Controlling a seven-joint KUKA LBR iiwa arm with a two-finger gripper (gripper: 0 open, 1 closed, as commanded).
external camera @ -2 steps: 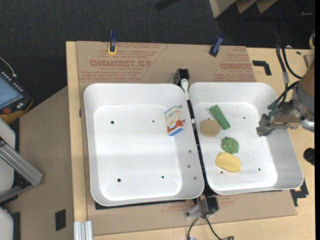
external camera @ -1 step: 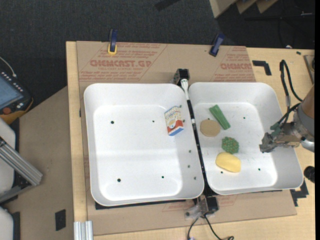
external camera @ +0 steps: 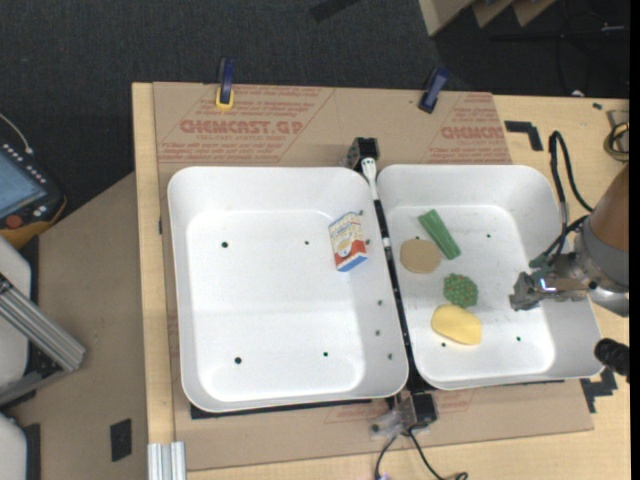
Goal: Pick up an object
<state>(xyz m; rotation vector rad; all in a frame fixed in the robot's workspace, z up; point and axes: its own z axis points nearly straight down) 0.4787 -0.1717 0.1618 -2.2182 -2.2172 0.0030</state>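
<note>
Nearest the bottom of the view, in the right bin (external camera: 500, 183), lies a smooth yellow lemon-shaped piece (external camera: 457, 325); it rests on the bin floor, to the left of the gripper (external camera: 527, 293) and apart from it. Just beyond it sits a knobbly dark green, broccoli-like piece (external camera: 460, 290), level with the gripper and near it, though not touching. Further back are a flat tan disc (external camera: 420, 257) and, touching its upper edge, a slim green bar (external camera: 438, 234) lying at a tilt. Across the divide, in the left bin (external camera: 200, 298), a small printed carton (external camera: 348, 241) in white, red and blue lies close to the right wall, well apart from the gripper. Both bins are shallow, glossy white trays with rounded corners, set on a brown cardboard sheet (external camera: 260, 118) with red lettering. The arm (external camera: 608, 243) enters from the right edge, bulky and grey, wrist lowered over the right side of the right bin. The gripper end is dark and small; how far it is open cannot be told, and nothing is seen in its grasp.
</note>
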